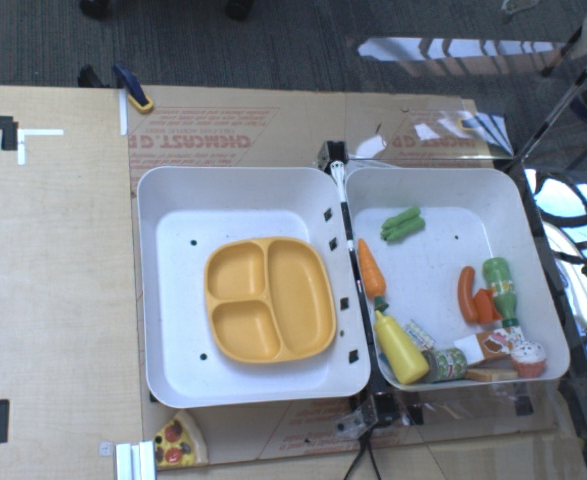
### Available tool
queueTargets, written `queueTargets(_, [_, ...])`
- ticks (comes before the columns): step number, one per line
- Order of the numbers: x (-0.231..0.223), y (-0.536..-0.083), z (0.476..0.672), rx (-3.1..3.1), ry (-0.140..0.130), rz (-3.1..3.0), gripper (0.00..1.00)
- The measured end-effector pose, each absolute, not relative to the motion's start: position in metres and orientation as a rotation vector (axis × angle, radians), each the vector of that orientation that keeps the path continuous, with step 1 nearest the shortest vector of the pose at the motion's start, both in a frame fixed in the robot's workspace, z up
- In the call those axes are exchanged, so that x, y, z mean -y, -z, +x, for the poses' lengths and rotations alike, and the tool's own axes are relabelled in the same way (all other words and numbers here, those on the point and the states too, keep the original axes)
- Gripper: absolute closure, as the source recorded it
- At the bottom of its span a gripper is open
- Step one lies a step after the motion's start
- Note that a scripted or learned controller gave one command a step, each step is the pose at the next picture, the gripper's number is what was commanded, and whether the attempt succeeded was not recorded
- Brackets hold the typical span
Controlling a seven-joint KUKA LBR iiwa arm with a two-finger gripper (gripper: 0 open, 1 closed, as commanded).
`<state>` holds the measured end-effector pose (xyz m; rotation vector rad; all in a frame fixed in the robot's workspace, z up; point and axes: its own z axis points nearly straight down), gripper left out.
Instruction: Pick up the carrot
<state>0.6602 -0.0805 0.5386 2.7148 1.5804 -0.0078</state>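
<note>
The carrot (371,268), orange with a small green top, lies against the left wall of the right bin (441,193), pointing up and down the view. Just below it lies a yellow mustard bottle (400,348).
The left bin (163,268) holds a yellow divided plate (270,298). In the right bin are green pea pods (403,224), a red sausage (466,294), a green bottle (499,280), and several small toys crowded at the near right corner (493,353). A pizza-slice toy (178,442) lies on the bench.
</note>
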Motion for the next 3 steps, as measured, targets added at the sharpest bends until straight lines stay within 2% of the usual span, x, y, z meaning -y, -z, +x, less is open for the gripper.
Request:
queueTargets(1, [0.067, -0.5387, 0.6602, -1.257, 0.008, 2.879, 0.0])
queueTargets(2, [0.0663, -0.5452, 0.6617, -1.264, 0.015, 2.875, 1.0])
queueTargets(3, [0.0662, -0.5449, 0.6618, -1.264, 0.015, 2.876, 0.0])
